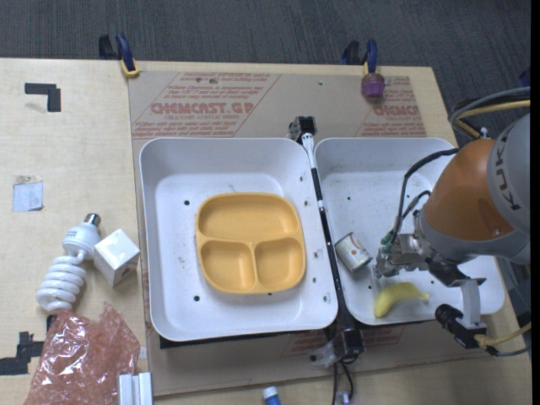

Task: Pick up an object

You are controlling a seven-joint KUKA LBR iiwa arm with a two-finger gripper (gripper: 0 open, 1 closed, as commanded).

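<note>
Fingers (390, 264) of the grey arm hang low in the right white bin (371, 163), between a small silver-and-white can (352, 251) and a yellow plastic banana (398, 297) (open or closed, I cannot tell; the wrist covers them).

Robotics lab indicated: plywood worktop (67, 192) with clamped-down sheet (219, 99), blue clamps (124, 55), paired white bins (160, 226), trailing cables (485, 112), grey carpet (253, 11).

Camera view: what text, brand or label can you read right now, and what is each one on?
"CHEMCAST" followed by "G P", red print, repeated on the brown sheet under the bins; smaller lines beneath are too blurred to read.
"KU", partial lettering on the arm; the rest is cut off.
Small can: label unreadable.
</note>
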